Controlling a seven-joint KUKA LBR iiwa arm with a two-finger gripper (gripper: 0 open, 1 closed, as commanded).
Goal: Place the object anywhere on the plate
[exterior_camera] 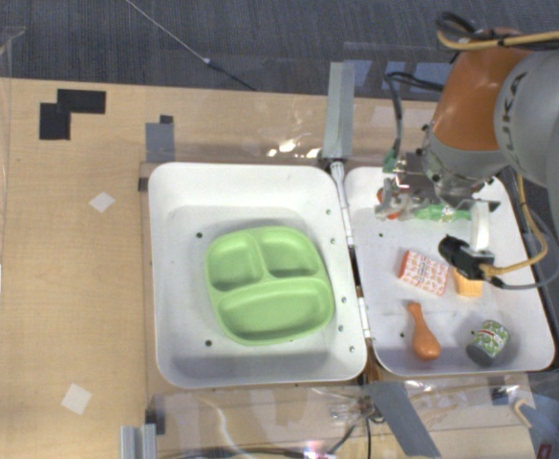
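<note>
Pale wood bench (pixel 69 285) carries two white bins side by side. The left bin (pixel 179 256) holds only a green divided plate (pixel 269 314) with nothing on it. The right bin (pixel 384 338) holds a red-and-white packet (pixel 422 272), an orange piece (pixel 422 333), a small can (pixel 488 341) and, at its far end, a green piece (pixel 434 214) partly hidden under the gripper (pixel 397 197). That green piece is likely the object to move. It looks small, thin and light, maybe soft, so a gentle pinch across its narrow middle should do, and it may slip or flex. Whether the jaws are spread or closed on it, I cannot tell.
</note>
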